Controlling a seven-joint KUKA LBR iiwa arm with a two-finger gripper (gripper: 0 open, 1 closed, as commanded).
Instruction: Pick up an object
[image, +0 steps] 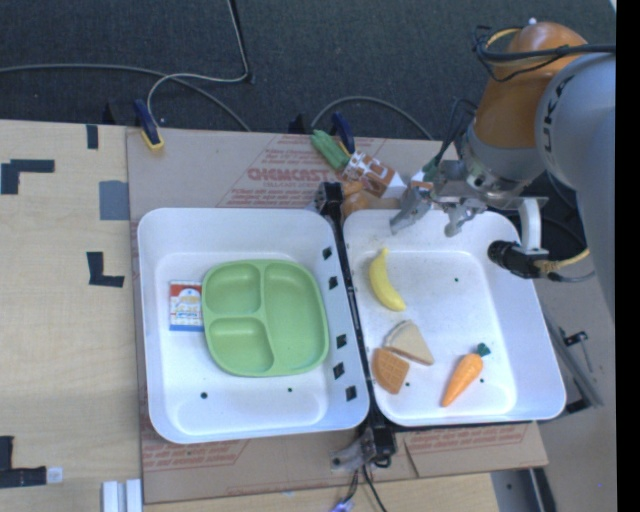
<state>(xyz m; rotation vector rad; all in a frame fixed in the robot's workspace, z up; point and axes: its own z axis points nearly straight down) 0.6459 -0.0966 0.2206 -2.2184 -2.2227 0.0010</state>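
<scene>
The right bin holds a yellow banana, a tan sandwich wedge, an orange waffle-like piece and a toy carrot. My gripper hangs over the bin's far rim, above and to the right of the banana. Its two grey fingers are spread apart with nothing between them. The left bin carries a green divided plate and a small printed box beside it.
A green clamp and a brown packet lie on the cardboard behind the bins. Black clips run along the seam between the bins. Cables cross the dark floor at the back.
</scene>
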